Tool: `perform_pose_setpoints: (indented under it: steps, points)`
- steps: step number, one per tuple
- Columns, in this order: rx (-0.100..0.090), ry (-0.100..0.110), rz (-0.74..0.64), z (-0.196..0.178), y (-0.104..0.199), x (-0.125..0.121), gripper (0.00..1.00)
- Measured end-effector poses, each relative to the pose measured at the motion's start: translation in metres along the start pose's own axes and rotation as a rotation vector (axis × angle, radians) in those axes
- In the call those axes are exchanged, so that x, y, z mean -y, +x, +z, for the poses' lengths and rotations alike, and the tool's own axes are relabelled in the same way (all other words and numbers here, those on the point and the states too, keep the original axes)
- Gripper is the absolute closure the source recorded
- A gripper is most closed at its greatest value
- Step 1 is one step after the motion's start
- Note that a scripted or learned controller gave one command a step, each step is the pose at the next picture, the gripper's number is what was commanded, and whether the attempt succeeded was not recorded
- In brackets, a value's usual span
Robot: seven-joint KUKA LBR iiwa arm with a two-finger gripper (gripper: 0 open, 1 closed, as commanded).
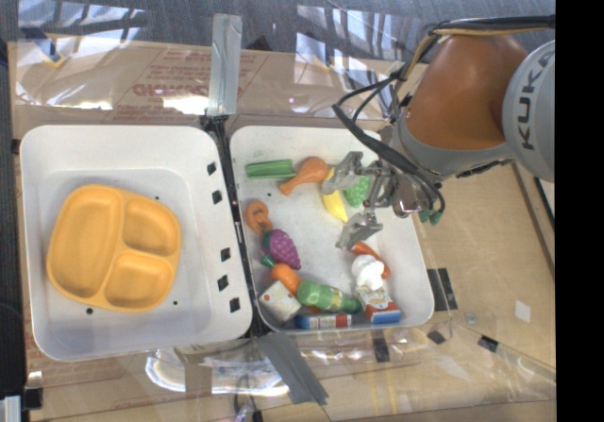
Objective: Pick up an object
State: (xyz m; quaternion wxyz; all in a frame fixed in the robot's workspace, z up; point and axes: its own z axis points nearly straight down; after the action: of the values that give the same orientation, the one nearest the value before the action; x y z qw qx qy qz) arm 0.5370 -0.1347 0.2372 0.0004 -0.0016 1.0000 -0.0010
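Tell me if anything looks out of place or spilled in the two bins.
Nothing stands out. The toy food lies jumbled inside the right bin, none over the rim. The yellow tray sits flat in the left bin, slightly turned.

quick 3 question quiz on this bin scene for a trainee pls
1. True or false: the yellow tray lies in the right bin.
2. What lies just left of the drumstick? A) green stick B) grapes C) carton
3. Fill in: the gripper hangs over the ____ bin.

Key: 1 false, it lies in the left bin. 2 A, the green stick. 3 right.
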Motion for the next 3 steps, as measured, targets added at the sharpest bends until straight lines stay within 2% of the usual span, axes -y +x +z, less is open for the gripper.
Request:
perform_pose_setpoints:
  steps: [1, 2, 3]
  points:
    - [-0.006, -0.003, -0.021, 0.081, -0.076, 0.023, 0.00]
    - [0.012, -0.003, 0.210, 0.136, -0.099, 0.048, 0.00]
    - [0.001, -0.001, 0.172, 0.144, -0.062, 0.064, 0.00]
